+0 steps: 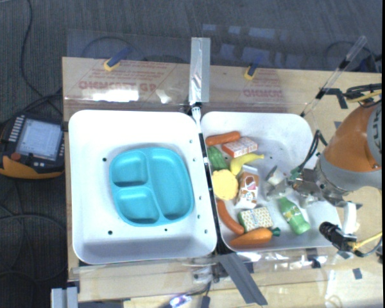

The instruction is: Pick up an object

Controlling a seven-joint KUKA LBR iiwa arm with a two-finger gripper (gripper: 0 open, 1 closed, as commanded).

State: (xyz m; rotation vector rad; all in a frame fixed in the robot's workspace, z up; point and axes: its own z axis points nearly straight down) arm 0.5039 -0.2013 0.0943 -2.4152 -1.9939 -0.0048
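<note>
The right bin holds several toy foods. Among them are a green bottle, a white and brown carton, a yellow lemon, a banana, a red and white box and a carrot. My gripper reaches in from the right and hangs over bare bin floor, between the carton and the green bottle. Its fingers look open, with nothing between them.
The left bin holds a blue sectioned plate. An orange sausage lies at the right bin's far left, another beside a green checked packet. The divider runs between the bins.
</note>
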